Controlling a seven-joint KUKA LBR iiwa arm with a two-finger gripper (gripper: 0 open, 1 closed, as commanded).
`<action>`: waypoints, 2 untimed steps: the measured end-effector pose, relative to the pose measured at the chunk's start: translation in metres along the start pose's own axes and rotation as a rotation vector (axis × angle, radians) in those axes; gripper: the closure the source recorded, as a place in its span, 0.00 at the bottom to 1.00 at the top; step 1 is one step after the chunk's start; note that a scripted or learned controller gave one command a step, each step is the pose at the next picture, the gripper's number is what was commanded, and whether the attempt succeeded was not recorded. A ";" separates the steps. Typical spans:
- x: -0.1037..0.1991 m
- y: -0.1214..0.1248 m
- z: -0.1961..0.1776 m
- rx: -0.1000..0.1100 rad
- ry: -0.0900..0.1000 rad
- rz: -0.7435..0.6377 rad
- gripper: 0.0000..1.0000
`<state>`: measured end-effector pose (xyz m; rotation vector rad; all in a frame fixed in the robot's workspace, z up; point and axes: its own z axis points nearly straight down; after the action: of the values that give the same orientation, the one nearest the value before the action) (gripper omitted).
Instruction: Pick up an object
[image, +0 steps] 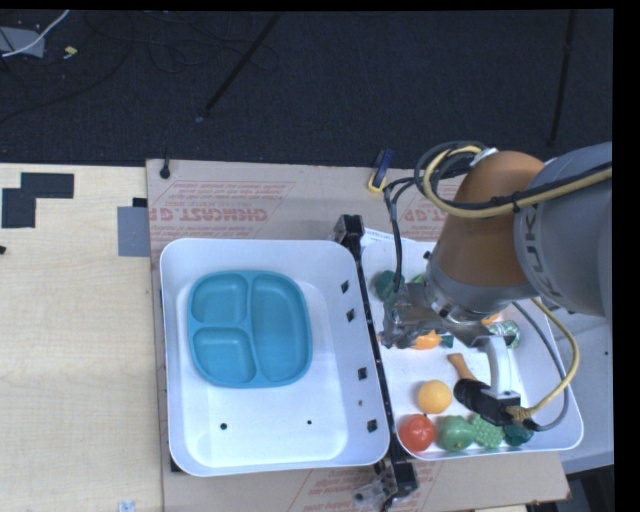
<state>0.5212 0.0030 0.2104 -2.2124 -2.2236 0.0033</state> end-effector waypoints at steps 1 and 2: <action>0.051 0.006 0.000 0.000 0.000 0.000 1.00; 0.071 0.000 -0.022 -0.002 -0.001 0.002 1.00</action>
<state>0.5213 0.0740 0.2322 -2.2160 -2.2228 0.0022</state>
